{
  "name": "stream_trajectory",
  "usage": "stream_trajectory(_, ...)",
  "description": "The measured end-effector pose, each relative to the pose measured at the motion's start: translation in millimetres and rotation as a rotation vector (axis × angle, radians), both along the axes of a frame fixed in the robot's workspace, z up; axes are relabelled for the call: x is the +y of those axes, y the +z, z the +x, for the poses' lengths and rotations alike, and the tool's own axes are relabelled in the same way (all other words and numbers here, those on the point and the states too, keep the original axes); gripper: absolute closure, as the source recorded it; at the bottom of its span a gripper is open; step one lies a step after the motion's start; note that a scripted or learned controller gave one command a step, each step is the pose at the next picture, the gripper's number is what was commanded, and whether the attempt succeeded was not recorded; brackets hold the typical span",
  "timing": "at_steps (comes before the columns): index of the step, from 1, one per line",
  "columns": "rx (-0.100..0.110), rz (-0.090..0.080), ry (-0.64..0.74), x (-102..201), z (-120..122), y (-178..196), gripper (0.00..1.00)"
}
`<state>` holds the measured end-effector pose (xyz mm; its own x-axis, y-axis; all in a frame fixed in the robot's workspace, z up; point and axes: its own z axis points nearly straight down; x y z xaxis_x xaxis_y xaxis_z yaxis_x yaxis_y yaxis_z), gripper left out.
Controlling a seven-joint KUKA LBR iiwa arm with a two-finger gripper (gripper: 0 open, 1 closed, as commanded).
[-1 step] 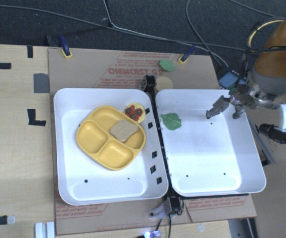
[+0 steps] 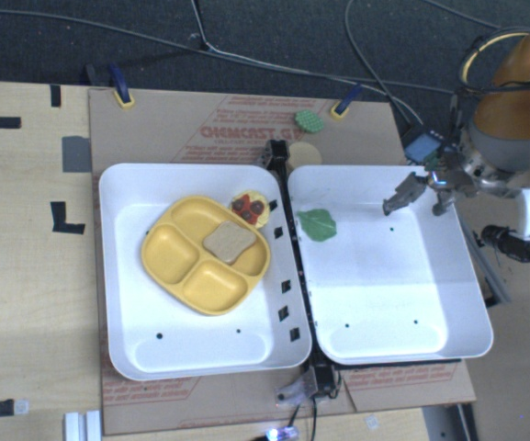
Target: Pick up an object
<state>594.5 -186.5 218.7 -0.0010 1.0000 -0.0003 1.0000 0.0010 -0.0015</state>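
Green leaf-shaped object (image 2: 318,224): lies flat on the floor of the right bin (image 2: 448,329), close to the bin's left wall and toward its far end; nothing touches it.
Gripper (image 2: 418,201): hangs over the far right part of the right bin, well apart from the green piece, its two dark fingers (image 2: 399,198) spread with nothing between them.
Arm (image 2: 503,108): grey with an orange band, reaching in from the right.
Left bin (image 2: 191,352): holds a yellow divided plate (image 2: 206,254); a tan slice, like bread (image 2: 229,241), rests in one compartment, and small red pieces (image 2: 251,209) sit at the plate's far edge.
Board under the bins (image 2: 228,131): brown, with red print reading roughly "CHEMCAST", partly covered.
Green ridged piece (image 2: 309,120): on the board behind the bins, outside both.
Blue clamps (image 2: 120,88): at the board's far corners.
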Motion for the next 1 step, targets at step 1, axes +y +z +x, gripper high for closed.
stream_trajectory(1,0.003,-0.001,0.000,-5.7,2.0,-46.0,0.00)
